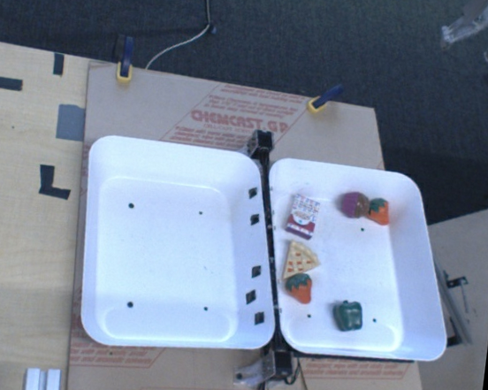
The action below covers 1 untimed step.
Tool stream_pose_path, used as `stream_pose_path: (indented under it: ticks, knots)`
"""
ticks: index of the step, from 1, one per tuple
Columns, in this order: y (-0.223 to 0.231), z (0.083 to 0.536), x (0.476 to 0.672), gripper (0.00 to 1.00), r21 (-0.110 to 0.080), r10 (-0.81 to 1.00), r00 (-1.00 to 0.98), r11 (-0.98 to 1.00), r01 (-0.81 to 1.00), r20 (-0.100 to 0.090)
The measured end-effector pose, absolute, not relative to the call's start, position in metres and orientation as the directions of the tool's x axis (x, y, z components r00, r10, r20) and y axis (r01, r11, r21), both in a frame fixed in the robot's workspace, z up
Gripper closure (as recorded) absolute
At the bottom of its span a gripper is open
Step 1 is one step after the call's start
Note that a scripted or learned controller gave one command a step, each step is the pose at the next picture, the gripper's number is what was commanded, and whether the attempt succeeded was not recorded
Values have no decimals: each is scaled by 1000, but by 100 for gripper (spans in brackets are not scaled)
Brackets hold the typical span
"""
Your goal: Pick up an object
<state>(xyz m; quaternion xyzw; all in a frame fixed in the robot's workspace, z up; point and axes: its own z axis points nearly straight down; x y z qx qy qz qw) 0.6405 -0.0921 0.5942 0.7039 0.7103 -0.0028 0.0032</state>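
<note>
The right bin [414,257] holds several small toys. A red and white packet [304,215] lies near its left wall. Below the packet sits a tan wedge-shaped piece [300,259], with a red fruit with a green top [301,288] touching its lower end. A green pepper [348,315] rests near the front wall. A dark purple round piece [354,204] and an orange piece [378,211] sit side by side at the back. My gripper [487,25] is a pale blur at the top right, far beyond the bins and well away from every toy.
The left bin [166,242] adjoins the right one along a black clipped seam [261,236]. Both stand on a cardboard sheet [236,117] on the wooden bench. A cable [189,40] runs across the dark floor at the back.
</note>
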Motion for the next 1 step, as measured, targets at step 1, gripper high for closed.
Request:
stream_pose_path:
  ticks: [1]
  knots:
    - [-91,604,641,100,1,1000,-10,10,1000,-9]
